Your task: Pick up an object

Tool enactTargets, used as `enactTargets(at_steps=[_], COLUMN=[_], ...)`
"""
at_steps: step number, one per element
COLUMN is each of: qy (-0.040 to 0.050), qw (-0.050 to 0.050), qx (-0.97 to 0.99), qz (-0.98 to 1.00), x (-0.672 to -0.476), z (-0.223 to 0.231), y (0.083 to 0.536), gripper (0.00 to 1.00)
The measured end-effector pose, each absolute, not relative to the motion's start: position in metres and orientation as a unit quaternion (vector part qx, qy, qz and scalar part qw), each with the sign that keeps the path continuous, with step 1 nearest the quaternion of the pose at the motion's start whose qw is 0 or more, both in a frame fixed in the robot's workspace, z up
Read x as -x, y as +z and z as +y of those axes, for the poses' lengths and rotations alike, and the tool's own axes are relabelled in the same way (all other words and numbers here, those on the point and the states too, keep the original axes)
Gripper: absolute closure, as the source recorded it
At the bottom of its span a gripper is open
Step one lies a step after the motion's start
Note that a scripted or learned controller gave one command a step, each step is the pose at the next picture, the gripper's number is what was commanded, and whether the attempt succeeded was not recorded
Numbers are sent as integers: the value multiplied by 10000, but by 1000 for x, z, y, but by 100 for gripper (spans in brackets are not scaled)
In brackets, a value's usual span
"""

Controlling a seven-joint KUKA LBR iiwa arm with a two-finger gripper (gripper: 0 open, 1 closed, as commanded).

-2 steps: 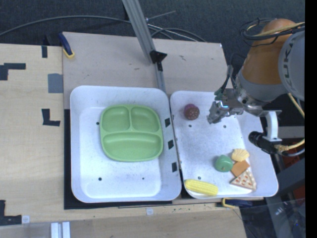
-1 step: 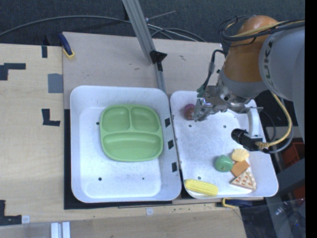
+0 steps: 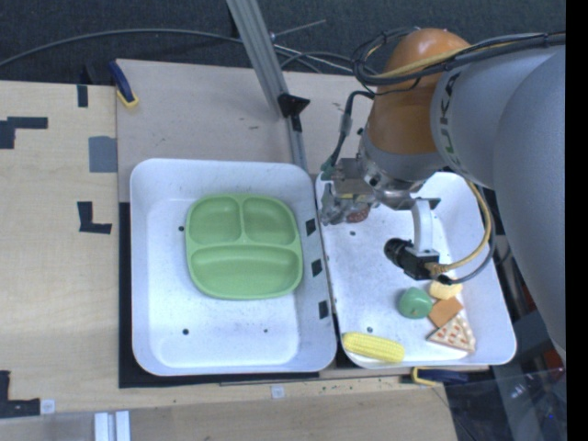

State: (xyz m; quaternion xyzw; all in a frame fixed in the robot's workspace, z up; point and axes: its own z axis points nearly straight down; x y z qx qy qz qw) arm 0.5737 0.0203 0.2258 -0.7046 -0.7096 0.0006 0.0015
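The grey arm [image 3: 514, 136] fills the upper right of the camera view, its orange band [image 3: 413, 90] bulging above the wrist as it reaches down over the far left corner of the right bin [image 3: 367, 274]. The left bin [image 3: 156, 246] lies just beside the right one, their inner walls touching along the middle of the bench [image 3: 55, 274], which is pale wood with a few dark tape marks on its left part. In the left bin rests a green divided plate [image 3: 244, 246], lying flat near the bin's middle and a little toward the far side, with two small compartments on the far side and one long one on the near side. A grey metal rail [image 3: 262, 53] slants down from the top edge to the far rim between the bins. The gripper [image 3: 344, 205] hangs low at the right bin's far left corner, close to the dividing wall; something small and reddish-brown shows at its tip, but whether its pincer is apart, together, or clamped on anything cannot be told from here. The loose objects sit well apart from it in the near right part of the right bin: a yellow corn cob [image 3: 373, 346] lying against the near rim, a tan waffle wedge [image 3: 452, 332] near the right corner, a green round piece [image 3: 415, 302] just beside it, an orange piece [image 3: 445, 311] touching the wedge, and a small pale yellow piece [image 3: 445, 290] above those. A black cable fitting [image 3: 409, 256] hangs just beyond them.
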Motion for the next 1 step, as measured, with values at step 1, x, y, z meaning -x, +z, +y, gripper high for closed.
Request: enactTargets(at_steps=[1], qy=[3], qw=[11], qx=[7047], qz=[-7095], x=[-578], z=[66], y=[224], gripper=[100])
